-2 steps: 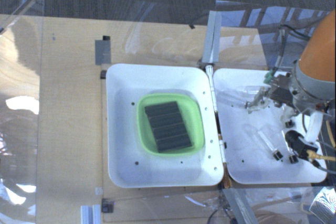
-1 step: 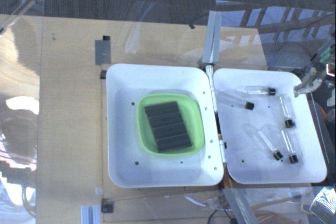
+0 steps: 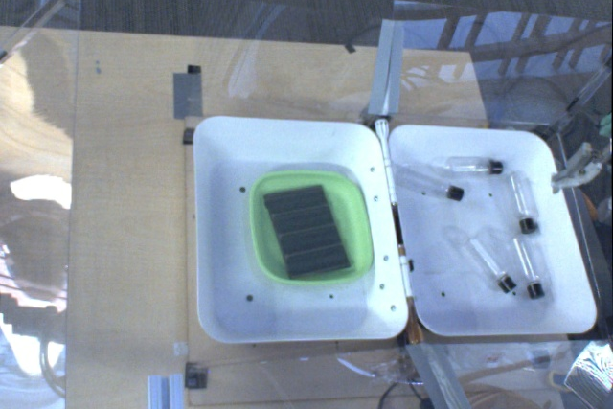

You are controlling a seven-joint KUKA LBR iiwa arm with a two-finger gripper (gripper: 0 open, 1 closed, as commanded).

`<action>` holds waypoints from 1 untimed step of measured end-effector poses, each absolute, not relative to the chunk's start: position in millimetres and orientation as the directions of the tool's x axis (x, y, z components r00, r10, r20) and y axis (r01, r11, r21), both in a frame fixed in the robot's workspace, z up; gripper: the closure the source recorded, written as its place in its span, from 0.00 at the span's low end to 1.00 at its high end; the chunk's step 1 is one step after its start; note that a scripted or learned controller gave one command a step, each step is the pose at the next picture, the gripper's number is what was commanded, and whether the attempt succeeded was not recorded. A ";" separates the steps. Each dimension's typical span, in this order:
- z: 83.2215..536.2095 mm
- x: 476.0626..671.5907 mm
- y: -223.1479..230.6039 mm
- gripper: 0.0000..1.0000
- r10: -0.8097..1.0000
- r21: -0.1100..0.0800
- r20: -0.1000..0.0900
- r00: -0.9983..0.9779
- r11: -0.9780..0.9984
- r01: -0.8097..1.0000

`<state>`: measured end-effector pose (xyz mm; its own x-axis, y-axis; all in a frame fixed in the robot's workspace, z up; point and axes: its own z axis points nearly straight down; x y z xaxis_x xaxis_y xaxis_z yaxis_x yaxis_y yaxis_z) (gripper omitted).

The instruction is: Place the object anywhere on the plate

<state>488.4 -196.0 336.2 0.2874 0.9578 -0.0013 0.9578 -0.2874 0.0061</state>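
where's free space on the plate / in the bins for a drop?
Plate: crowded, the dark block covers most; free just a green margin around it. Left bin: bare white floor rings the plate, widest at the near side. Right bin: tubes scattered; barest near its left wall and near edge.

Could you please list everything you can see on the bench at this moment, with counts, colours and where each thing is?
White bins: 2, side by side on the bench; left bin, right bin.
Plate: 1, light green, square with rounded corners, in the middle of the left bin.
Dark slab: 1, dark grey with ridges across it, lying tilted on the plate.
Tubes: 5, clear with black caps, scattered in the right bin: one near the top, one at upper left, one at the right, two at the lower right.
Bench: 1, pale wood, under both bins.
Metal bracket: 1, grey, above where the bins meet.
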 end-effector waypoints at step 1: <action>342.2 488.4 -196.5 0.00 0.952 0.006 -0.001 0.307 -0.307 0.952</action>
